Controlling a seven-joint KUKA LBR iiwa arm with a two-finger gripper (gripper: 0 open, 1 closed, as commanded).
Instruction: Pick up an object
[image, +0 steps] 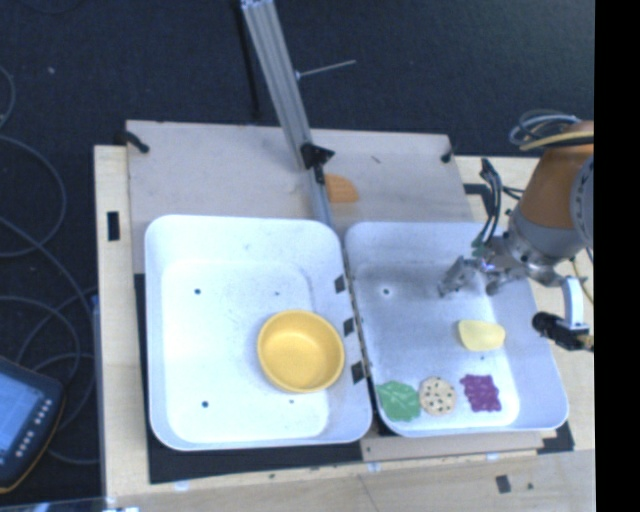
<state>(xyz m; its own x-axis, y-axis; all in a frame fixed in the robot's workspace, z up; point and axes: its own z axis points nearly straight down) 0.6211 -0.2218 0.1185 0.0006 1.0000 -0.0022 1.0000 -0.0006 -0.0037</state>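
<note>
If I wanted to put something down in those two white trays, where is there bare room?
The left bin is bare all around the yellow bowl. In the right bin, the far left part is bare. Its near edge is crowded: green piece, cookie, purple piece, yellow piece, with the gripper above.

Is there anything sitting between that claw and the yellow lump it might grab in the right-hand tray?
Nothing visible. The claw hangs over the right bin, and the yellow lump lies just below it in the view with only bare white floor between. The green piece, cookie and purple piece sit further toward the front edge.
</note>
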